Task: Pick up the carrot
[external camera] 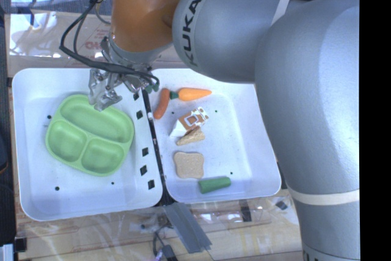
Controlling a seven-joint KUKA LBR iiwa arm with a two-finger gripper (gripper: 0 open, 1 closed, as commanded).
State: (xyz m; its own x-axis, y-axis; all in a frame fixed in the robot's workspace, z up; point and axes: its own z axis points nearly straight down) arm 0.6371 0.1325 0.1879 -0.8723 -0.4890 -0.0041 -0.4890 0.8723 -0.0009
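Lying nearest the camera in the right bin [256, 150], a green block [214, 184] rests close to the front rim. Just behind it sits a slice of bread [189, 164], flat on the bin floor. Further back a pale wedge [190, 137] lies touching a small white and brown piece [193, 120] whose shape is hard to make out. Behind those, near the far rim, the carrot [193, 94] lies on its side, green end pointing left and orange tip pointing right, apart from everything but a red sausage [161, 103] that lies tilted just to its left, close to the wall shared by the two bins.

In the left bin [30, 180] a green plate [90, 134] with three compartments sits on the floor. The gripper [105, 98] hangs over the plate's far edge, well apart from the carrot, and nothing shows between its fingers; they are small, tangled with metal parts and black cable, so whether they are spread or closed cannot be told.

The arm [244, 27] crosses above the far part of the right bin and hides that bin's right rear corner. Its orange band [140, 9] covers the far rim of the left bin, and the grey body fills the right side, cut off by the frame.
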